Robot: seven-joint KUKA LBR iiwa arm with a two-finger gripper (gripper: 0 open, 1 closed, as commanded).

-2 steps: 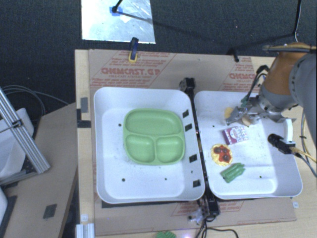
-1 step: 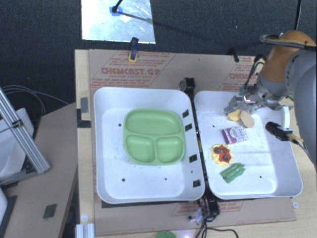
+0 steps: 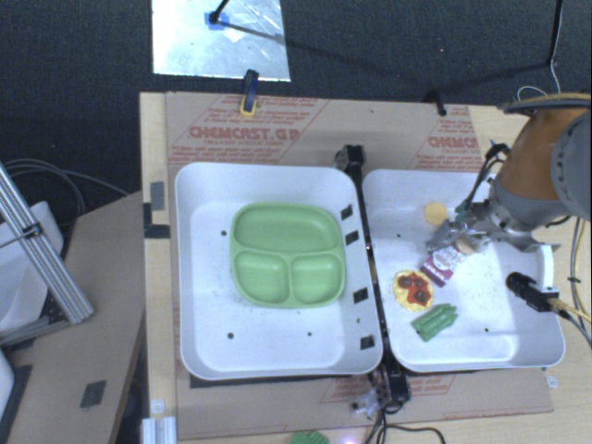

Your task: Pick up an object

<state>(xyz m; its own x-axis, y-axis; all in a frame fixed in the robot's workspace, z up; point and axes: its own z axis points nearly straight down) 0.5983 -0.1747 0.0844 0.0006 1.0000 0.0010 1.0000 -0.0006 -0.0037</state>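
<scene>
Down in the right bin (image 3: 532, 340), the robot's hand (image 3: 450, 239) sits right over the purple packet (image 3: 441, 265); whether its grip is open or closed I cannot tell. Just left of the hand lies a small yellow piece (image 3: 436, 214). Nearer the front are a yellow and red toy (image 3: 413, 289) and a green toy (image 3: 434, 321). The left bin (image 3: 199, 276) carries a green divided plate (image 3: 287, 253).

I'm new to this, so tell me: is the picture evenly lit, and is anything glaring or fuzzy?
Camera view: lighting is mostly even and soft; the shiny sheet on the dark floor glares brightly; the white bins look slightly washed out; the gripper and small items beside it look a little soft.
</scene>
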